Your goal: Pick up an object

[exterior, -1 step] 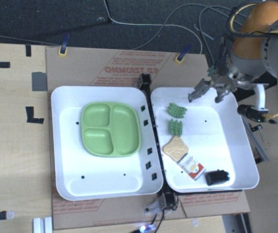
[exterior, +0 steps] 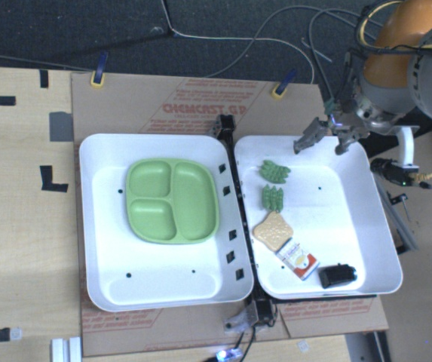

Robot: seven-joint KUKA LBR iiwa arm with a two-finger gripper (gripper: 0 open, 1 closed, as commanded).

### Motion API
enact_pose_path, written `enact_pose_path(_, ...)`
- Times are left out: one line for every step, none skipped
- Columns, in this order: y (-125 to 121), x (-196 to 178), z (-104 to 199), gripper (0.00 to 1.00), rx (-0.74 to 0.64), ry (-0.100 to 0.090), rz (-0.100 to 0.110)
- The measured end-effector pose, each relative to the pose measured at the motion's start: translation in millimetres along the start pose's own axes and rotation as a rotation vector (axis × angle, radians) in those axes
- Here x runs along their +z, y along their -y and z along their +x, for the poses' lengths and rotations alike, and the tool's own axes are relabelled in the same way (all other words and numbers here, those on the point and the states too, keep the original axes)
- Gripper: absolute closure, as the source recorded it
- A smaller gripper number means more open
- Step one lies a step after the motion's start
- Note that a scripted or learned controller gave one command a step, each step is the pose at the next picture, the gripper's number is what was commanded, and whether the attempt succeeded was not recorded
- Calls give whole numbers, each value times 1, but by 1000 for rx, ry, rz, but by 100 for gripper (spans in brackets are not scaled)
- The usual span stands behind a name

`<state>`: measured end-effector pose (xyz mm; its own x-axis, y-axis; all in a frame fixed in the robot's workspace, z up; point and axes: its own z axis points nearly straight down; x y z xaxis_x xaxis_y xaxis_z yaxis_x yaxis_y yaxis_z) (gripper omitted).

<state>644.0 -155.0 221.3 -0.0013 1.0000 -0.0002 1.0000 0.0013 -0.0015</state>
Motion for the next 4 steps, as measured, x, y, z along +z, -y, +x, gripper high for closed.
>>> enact_pose_path(-7,55,7,0,0,1,4)
enact_pose_path(-15,105,7,0,-1,2,2)
enact_pose_path(-16,135,7,0,0,2,-1)
enact_pose_path(-18,120,9,100,-4,-4,-3)
